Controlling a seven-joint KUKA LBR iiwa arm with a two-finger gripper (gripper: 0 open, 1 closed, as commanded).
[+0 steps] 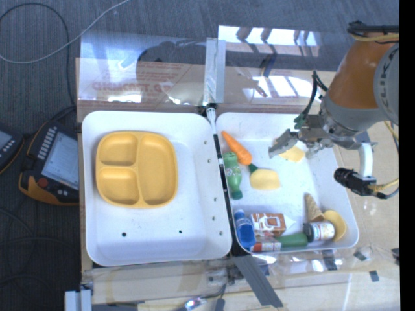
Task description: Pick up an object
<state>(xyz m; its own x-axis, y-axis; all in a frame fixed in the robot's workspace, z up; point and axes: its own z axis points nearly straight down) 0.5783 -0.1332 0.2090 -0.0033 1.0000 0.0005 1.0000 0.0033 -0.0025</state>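
1. Two white bins sit side by side on the worktop; left bin (130, 238) holds a yellow divided plate (137, 168).
2. Right bin (259, 123) holds a carrot (237, 147), green bottle (232, 173), lemon (264, 179), blue bottle (243, 227), small carton (268, 223), ice cream cone (313, 205), and more items at the near edge.
3. Tool (299, 142) hangs low over the far part of the right bin, w/ a pale yellow piece (293, 154) just under it.
4. Fingers look spread, but I cannot tell how far, nor if they touch the piece.
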